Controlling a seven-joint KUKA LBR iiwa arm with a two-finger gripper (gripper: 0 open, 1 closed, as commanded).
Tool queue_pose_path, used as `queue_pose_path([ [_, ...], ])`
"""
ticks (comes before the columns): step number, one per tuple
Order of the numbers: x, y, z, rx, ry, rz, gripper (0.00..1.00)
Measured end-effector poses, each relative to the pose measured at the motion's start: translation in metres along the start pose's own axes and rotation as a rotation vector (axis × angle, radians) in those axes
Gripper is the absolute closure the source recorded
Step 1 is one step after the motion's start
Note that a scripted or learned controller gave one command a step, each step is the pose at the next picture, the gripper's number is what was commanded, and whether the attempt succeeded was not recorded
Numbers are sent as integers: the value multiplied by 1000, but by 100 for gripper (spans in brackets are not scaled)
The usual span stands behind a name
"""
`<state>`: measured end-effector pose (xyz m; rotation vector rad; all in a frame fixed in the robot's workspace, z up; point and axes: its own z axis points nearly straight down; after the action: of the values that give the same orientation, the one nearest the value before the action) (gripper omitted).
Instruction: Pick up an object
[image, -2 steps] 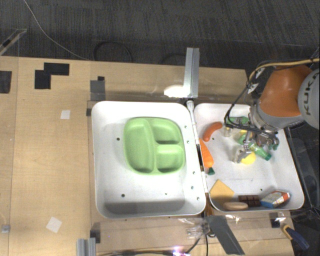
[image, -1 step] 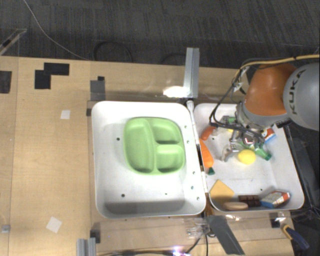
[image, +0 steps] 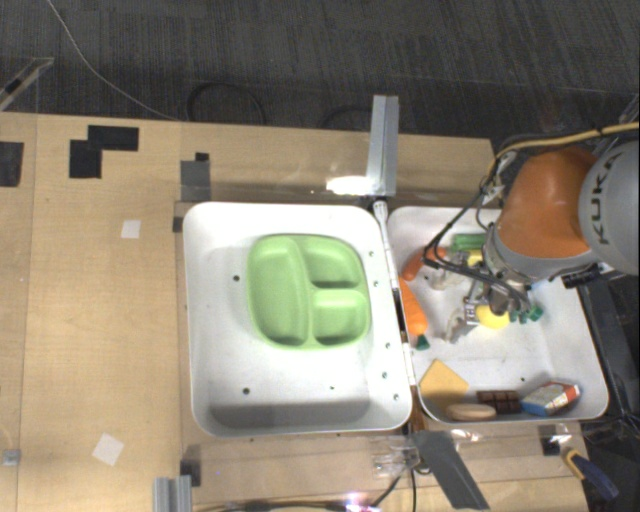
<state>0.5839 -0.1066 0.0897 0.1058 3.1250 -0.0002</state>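
Right bin (image: 590, 345): gripper (image: 478, 312) low at centre, right of frame; cannot tell its state. Yellow object (image: 492, 317) touching it, green piece (image: 532, 313) just right. Orange carrot-like object (image: 412, 310) hugs the left wall. Tan wedge (image: 443, 379) and red-blue tube (image: 553, 398) crowd the lower edge. Left bin (image: 215, 300): green divided tray (image: 305, 290) central, open margin on all sides.

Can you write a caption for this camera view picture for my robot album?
Robot arm's tool hangs low over toys in the right bin, beside a green tray in the left bin.
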Motion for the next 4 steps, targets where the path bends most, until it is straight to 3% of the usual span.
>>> queue_pose_path([
  [1,34,-6,-1,0,-3,94,0],
  [2,-43,20,2,0,2,127,0],
  [3,-23,-4,1,0,3,156,0],
  [4,-47,-53,3,0,5,15,0],
])
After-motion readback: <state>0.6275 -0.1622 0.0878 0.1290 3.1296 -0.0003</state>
